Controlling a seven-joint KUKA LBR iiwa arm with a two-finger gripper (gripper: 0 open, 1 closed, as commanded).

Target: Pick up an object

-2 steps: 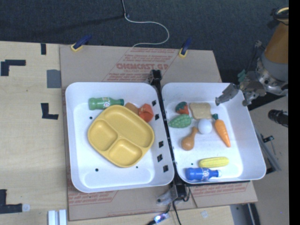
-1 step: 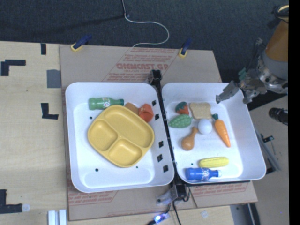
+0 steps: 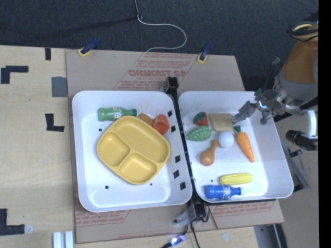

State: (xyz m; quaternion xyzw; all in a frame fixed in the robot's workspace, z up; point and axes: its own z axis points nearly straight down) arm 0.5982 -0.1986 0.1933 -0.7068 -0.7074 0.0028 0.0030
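My gripper hangs over the right bin's upper right part, open, with nothing between its fingers. Its left finger points down toward a tan block and the top of an orange carrot. Left of the carrot lie a white egg, a brown drumstick, a green leafy piece and a small red and green fruit. A yellow corn cob and a blue bottle lie near the bin's front edge.
The left bin holds a yellow divided plate, a green bottle and an orange-red item. A divider separates the bins. A white cable runs behind them.
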